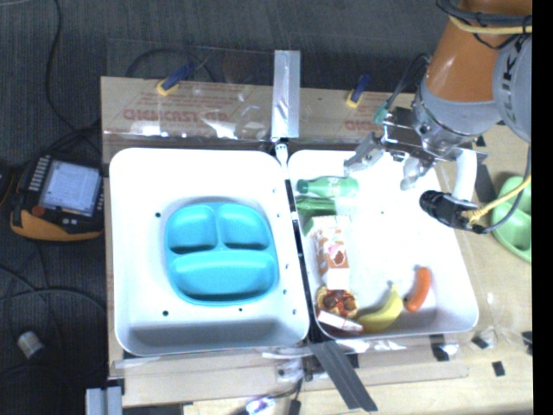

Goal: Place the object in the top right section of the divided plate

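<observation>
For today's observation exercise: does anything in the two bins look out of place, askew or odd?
Nothing looks spilled or damaged. The green bottle lies on its side, and the toy food is crowded along the right bin's left and near edges. The blue divided plate sits flat.

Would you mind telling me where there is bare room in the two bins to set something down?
The blue divided plate has all three sections bare, and white floor rings it in the left bin. In the right bin, the middle and right are free. Its left edge is crowded: green bottle, snack packet, then banana and orange carrot along the front.
</observation>
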Controlling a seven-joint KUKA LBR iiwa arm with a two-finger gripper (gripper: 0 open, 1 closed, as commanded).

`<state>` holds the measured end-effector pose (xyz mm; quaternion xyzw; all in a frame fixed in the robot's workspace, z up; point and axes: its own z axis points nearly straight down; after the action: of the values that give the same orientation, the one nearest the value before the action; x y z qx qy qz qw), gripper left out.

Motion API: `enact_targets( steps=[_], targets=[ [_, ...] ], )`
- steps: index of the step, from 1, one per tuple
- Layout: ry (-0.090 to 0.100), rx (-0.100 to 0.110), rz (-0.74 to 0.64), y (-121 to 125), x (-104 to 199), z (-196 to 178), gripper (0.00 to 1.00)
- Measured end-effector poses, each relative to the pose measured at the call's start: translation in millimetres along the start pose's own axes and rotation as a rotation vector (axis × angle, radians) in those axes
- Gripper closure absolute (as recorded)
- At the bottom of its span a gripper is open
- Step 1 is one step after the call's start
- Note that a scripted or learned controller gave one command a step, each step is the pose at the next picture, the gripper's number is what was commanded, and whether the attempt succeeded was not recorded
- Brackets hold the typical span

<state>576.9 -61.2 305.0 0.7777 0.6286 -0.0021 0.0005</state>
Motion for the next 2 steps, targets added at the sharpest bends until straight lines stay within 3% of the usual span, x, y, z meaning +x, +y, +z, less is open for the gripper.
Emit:
enact_targets(
  steps=[2],
  targets=[
    [0.000,0.000,0.000,0.0,0.0,0.0,0.00]
  ],
)
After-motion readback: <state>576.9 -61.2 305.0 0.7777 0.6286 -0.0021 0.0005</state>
